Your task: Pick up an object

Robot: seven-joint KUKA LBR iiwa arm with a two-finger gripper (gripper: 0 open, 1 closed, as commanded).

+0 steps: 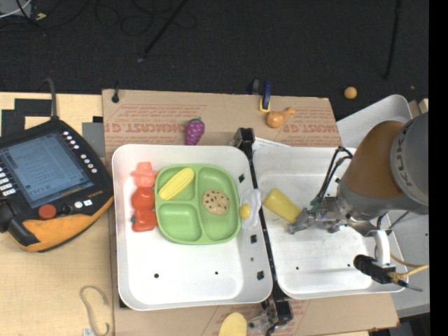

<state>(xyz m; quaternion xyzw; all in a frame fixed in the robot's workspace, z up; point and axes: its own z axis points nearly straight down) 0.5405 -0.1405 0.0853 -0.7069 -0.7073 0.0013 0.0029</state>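
Yellow block lies in right bin, near its left wall, just at 10 o'clock of end effector; long axis runs 10-to-4. Can't tell the end effector's grip state.

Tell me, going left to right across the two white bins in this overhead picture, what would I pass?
Red toy figure → corn cob on the green divided plate → cookie → yellow block → gripper of the grey arm.
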